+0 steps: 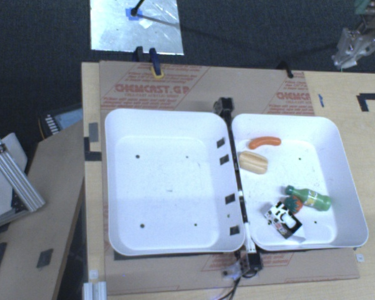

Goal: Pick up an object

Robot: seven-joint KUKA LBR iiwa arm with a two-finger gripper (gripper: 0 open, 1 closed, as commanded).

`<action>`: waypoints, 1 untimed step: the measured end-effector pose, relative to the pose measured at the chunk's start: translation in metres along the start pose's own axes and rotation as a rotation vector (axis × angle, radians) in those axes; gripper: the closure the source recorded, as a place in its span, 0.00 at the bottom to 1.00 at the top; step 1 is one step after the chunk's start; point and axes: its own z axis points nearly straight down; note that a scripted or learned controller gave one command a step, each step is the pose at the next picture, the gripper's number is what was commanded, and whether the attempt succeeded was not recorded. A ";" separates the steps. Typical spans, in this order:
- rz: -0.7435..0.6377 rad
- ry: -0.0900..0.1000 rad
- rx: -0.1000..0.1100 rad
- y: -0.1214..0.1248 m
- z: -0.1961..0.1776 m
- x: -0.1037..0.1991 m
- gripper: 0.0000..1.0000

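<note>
Your pickings all lie in the right bin [347, 167]: a sausage [264, 142] near the back, a bun [253, 162] just in front of it by the divider, a green bottle [308, 198] lying on its side, and a black-and-white toy [283, 219] beside it. They look like light plastic. I'd judge the bottle likely to roll, so pinch it across its body. The tool [357, 45] hangs well off at the far right; how it is set, you cannot tell.
</note>
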 end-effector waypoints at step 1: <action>-0.003 -0.001 -0.003 0.001 -0.011 0.000 1.00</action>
